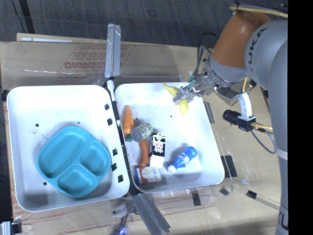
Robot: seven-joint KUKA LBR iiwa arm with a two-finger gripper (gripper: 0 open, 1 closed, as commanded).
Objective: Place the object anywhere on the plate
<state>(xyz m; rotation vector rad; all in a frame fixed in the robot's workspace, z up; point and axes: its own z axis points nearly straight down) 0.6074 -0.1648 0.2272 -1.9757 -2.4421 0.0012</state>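
A blue three-compartment plate (pixel 73 161) lies in the left bin (pixel 29 106), toward its front. My gripper (pixel 184 95) hangs over the far edge of the right bin (pixel 205 131), shut on a yellow banana (pixel 183 107). The banana's ends stick out on both sides of the fingers, one toward the far left and one toward the bin floor. It is lifted off the bin floor, well to the right of the plate.
The right bin holds an orange carrot (pixel 127 120), a grey-green lump (pixel 142 130), an orange-handled tool (pixel 144 153), a cow-patterned carton (pixel 158 145), a blue bottle (pixel 183 159) and a small packet (pixel 149 174). A raised divider (pixel 116 131) separates the bins.
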